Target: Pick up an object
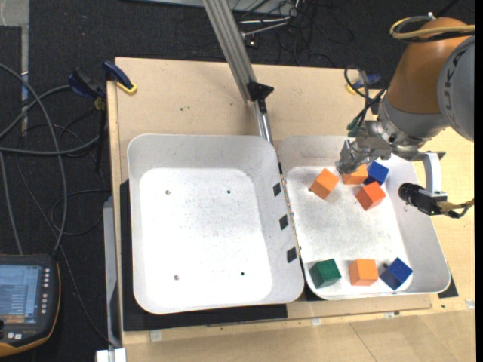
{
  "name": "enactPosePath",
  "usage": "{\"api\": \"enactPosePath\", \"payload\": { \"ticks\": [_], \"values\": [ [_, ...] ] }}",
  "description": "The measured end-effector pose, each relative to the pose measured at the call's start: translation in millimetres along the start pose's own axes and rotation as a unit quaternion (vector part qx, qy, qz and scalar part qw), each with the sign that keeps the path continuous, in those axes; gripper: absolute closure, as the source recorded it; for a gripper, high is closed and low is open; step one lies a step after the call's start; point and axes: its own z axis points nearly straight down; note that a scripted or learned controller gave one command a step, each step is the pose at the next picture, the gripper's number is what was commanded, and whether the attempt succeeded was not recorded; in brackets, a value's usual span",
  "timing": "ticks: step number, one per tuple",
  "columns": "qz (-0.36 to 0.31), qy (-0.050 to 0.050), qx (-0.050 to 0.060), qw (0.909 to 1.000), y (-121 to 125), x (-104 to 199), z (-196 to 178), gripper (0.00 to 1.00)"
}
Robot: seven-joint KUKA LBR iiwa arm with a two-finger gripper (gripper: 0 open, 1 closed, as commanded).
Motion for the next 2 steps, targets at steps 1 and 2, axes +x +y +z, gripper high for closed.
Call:
{"api": "enactPosePath", "payload": {
  "ticks": [1, 2],
  "values": [
    [-0.003, 0.002, 0.004, 1.0, 0, 59, 6, 1.0],
    [-0.003, 0.002, 0.003, 1.0, 4, 122, -4, 1.0]
  ]
}}
